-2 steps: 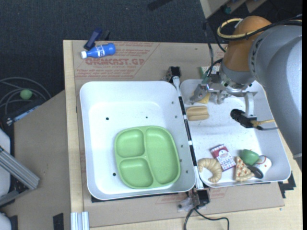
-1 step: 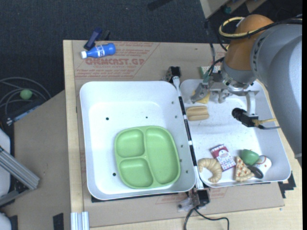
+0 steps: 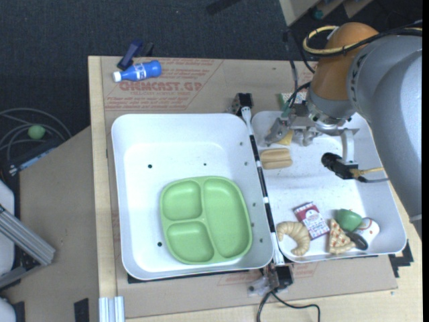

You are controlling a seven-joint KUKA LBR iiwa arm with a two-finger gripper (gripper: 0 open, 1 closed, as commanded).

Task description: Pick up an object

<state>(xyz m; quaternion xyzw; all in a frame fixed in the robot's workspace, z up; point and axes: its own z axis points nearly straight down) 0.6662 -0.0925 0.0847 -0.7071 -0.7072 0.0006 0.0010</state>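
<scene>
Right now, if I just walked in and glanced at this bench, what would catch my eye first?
Probably the green divided plate, lying alone in the left bin. Next, the big grey arm with its orange band, reaching in from the right over the far end of the right bin. Near that bin's front edge sit a croissant, a small red packet and a pizza slice.

Red print on the brown cardboard sheet [image 3: 201, 79], just behind the left white bin [image 3: 127, 180]. Big top line partly readable, something like "GEMCAST", with a blue bottle [image 3: 137, 71] lying over its start. Smaller red lines under it, too tiny to read. Small red packet [image 3: 312, 219] with white marks, also too blurry to read.
</scene>
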